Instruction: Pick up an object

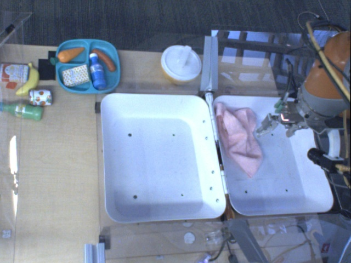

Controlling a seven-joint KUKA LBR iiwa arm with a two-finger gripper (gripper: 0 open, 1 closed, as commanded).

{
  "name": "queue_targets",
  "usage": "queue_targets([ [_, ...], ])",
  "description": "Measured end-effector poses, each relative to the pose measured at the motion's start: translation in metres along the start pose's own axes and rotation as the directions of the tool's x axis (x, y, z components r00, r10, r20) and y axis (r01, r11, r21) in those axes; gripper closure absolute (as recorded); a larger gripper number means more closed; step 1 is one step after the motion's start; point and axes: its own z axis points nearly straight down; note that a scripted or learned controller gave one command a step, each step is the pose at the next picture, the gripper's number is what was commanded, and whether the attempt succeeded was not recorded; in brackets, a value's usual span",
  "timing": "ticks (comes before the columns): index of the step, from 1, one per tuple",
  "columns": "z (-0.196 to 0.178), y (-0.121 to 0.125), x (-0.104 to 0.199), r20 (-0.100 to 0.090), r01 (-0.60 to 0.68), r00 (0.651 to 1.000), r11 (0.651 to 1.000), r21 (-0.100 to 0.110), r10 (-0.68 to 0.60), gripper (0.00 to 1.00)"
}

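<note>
While the jaws [272,124] hang over the right bin [290,196], their two thin metal fingers look spread apart w/ nothing between them, tips aimed left toward the pink cloth [239,137] and stopping just short of its right edge; not touching as far as I can tell. Cloth is soft, crumpled fabric, roughly triangular, wider at the top and narrowing to a point lower down, lying against the bin's left wall. Right bin is a shallow white plastic tray w/ rounded corners and a few small dark holes in its smooth floor. Behind the jaws the grey arm [323,106] comes in from the right, w/ a rounded orange band [332,73] above the wrist and cables running along it. Left bin [159,158] is the same kind of white tray, bigger in view, touching the right one along a hinge-like seam. Counter [52,169] is light wood-grain. Up top, near the seam, sits a round white lidded tub [181,63] w/ a yellow rim. Further left is a blue divided plate [88,66] w/ toy food: an orange carrot shape, a sausage, a blue bottle, a speckled square. At far left lie a yellow banana [29,80], a small printed can [40,97] and a green bottle [22,110] on its side.
</note>
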Motion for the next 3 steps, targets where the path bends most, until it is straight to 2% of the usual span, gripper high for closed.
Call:
queue_targets([
  [1,0.091,0.001,0.027,0.000,-0.055,0.998,0.998,0.000,0.055,0.00],
  [2,0.100,0.012,0.043,0.003,0.002,1.000,1.000,-0.012,-0.002,0.00],
  [3,0.090,0.015,0.044,0.001,0.004,1.000,1.000,-0.017,-0.004,1.00],
])
